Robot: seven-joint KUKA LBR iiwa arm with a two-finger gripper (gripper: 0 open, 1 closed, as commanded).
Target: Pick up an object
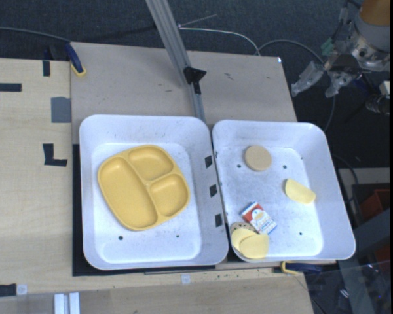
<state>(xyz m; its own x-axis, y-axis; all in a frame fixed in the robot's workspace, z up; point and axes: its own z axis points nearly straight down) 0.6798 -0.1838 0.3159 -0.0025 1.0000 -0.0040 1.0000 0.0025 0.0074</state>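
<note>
four small things lie in the right bin [327, 175], all well below and left of my claw [327, 67], whose fingers look apart and bare. i'd drop straight over the lone yellow lump [299, 191], clear of walls.

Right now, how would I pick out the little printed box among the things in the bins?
Look in the right bin, toward its near edge. The small box lies just above a pale yellow piece at the bin's front left. It is the sole item with red, white and blue print; its neighbours are plain tan or yellow.
</note>
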